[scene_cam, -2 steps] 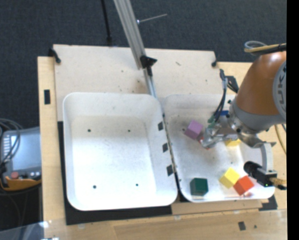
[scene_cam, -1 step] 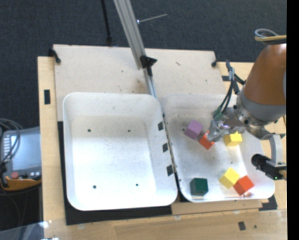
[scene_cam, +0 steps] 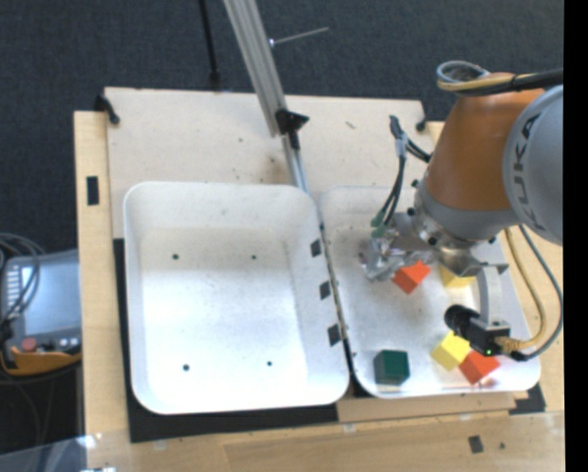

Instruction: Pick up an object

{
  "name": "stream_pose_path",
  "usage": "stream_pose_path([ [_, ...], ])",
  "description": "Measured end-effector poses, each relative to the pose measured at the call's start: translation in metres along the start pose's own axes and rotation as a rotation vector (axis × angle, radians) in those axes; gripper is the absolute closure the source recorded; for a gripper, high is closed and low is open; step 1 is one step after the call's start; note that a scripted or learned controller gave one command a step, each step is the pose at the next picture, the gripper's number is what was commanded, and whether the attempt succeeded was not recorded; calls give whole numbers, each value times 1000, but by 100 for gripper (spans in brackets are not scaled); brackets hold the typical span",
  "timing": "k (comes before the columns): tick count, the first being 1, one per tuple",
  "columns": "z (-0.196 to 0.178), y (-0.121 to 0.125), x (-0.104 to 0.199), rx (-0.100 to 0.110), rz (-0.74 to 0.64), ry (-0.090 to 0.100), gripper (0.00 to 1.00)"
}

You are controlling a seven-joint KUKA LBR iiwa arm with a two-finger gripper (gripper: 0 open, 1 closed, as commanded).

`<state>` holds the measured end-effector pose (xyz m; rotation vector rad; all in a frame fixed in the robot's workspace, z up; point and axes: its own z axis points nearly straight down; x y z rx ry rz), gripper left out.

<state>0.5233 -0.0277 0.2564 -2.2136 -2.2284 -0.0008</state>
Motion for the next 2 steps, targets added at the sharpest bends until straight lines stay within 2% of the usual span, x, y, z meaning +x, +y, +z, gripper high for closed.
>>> stream_pose_path([
  [1,-5,12,52,-1,-1,1,100],
  [2,11,21,101,1,1,-1,100],
])
